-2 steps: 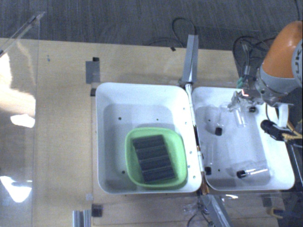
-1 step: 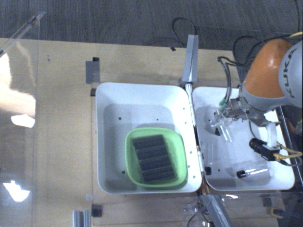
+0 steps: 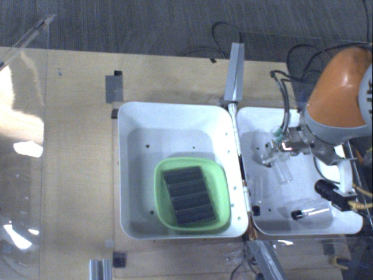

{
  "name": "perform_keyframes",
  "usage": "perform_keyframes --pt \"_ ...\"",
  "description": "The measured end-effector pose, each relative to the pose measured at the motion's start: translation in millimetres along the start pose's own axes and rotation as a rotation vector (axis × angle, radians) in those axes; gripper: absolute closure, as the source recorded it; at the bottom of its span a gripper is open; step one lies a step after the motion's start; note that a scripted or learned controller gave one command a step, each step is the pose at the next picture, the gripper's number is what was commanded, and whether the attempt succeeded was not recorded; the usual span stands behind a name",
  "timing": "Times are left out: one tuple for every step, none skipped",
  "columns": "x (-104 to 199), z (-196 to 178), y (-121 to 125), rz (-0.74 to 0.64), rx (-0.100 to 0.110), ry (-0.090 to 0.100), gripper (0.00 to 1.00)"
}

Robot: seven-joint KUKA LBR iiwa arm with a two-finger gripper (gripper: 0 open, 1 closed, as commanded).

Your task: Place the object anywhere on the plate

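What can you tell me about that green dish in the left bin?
The green plate is a pale lime, squarish dish with rounded corners and a raised rim, plastic by its look. It lies flat in the left bin, toward the near right corner, turned slightly askew. A dark ribbed rectangular object lies on it, running diagonally and covering most of its floor.

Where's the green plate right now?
In the camera view the green plate sits in the left bin, toward its near right corner, with a dark ridged block lying on it.
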State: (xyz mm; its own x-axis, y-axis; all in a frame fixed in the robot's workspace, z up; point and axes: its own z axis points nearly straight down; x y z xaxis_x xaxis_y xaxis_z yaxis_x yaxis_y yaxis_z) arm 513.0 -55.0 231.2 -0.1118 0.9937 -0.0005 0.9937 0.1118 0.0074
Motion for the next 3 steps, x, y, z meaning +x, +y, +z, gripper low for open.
perform_keyframes --pt "42.0 9.9 -19.9 -0.195 0.003 0.001 1.00" --pt "131.1 46.7 6.0 -0.373 0.003 0.002 1.00" --pt "130.6 46.5 6.1 -0.372 0.003 0.002 0.00"
